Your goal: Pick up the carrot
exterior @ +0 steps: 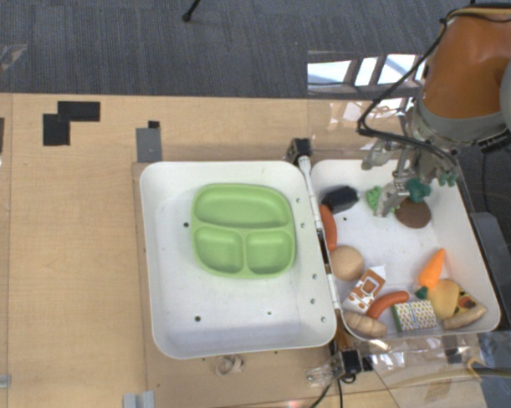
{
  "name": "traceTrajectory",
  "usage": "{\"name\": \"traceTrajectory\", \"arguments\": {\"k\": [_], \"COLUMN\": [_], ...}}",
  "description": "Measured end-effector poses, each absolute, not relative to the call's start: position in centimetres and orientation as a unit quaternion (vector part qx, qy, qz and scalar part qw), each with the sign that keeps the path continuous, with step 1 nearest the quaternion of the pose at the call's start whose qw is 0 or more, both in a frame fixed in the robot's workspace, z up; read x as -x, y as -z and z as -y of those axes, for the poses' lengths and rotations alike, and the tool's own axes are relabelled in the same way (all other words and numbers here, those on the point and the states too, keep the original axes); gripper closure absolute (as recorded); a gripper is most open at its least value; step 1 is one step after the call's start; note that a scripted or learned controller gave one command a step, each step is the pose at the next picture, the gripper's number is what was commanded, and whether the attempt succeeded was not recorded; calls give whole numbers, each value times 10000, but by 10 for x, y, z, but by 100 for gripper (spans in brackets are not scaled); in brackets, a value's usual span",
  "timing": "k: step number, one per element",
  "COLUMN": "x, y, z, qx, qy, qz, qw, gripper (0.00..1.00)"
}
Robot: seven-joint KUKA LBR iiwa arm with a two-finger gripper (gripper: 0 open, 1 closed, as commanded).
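The carrot [433,268] is spotted in the right bin [474,225], near its right wall, tilted with its green top down against a yellow fruit [445,298]. It is judged light, stiff and a little slick, a toy by the look of it; the thicker orange middle is reckoned the best place to be pinched, across its width. The gripper [403,188] is seen at the bin's far end, well apart from the carrot, over a green toy [374,198] and a brown round piece [413,214]; how far it is spread cannot be told. A sausage [327,226], an egg-like ball [348,262] and small boxes [414,315] are crowded alongside. In the left bin [172,327] a green divided plate [242,229] is laid.
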State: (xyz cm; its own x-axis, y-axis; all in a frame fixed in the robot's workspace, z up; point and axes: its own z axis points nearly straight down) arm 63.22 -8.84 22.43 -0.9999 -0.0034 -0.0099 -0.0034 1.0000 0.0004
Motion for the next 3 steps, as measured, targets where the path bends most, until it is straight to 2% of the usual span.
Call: {"name": "traceTrajectory", "arguments": {"k": [1, 2, 3], "x": [-598, -487, -505], "y": [-230, -162, -95], "z": [170, 209, 208], "qx": [-305, 179, 1083], "qy": [24, 9, 36], "qz": [-9995, -9998, -9941], "qw": [52, 12, 68], "gripper": [0, 0, 0]}}
